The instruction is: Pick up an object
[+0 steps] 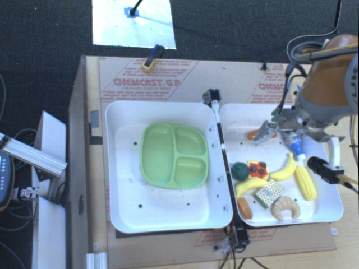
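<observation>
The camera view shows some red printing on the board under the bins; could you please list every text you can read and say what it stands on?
"CHEMCAST GP": red print on the brown protective sheet behind the left bin.
The same red print repeats behind the right bin, partly hidden by the arm; only fragments read.
Smaller red lines around both logos: too small to read.

A green divided plate (174,156) lies in the left bin (120,206). Beyond the bins, a yellow-and-black clamp (152,59) grips the bench's (168,80) far edge. On the dark floor farther off lies a pale square sheet (132,15).
</observation>
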Robot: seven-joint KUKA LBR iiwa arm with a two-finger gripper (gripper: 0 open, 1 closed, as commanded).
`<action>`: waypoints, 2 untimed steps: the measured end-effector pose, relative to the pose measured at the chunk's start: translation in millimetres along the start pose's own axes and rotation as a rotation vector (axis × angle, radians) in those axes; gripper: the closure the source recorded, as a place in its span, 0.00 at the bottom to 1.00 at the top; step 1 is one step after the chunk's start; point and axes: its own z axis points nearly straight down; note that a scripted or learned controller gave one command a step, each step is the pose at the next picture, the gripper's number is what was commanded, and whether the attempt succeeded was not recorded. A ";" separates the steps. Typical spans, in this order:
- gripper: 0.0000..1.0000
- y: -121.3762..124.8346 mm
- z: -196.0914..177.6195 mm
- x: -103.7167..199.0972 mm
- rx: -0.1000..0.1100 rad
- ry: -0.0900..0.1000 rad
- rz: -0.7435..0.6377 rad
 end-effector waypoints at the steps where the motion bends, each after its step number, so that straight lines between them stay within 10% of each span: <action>1: 0.00 33.2 126.6 -34.9 -0.001 -0.001 0.002; 2: 0.00 87.8 126.1 -20.4 -0.002 0.000 -0.001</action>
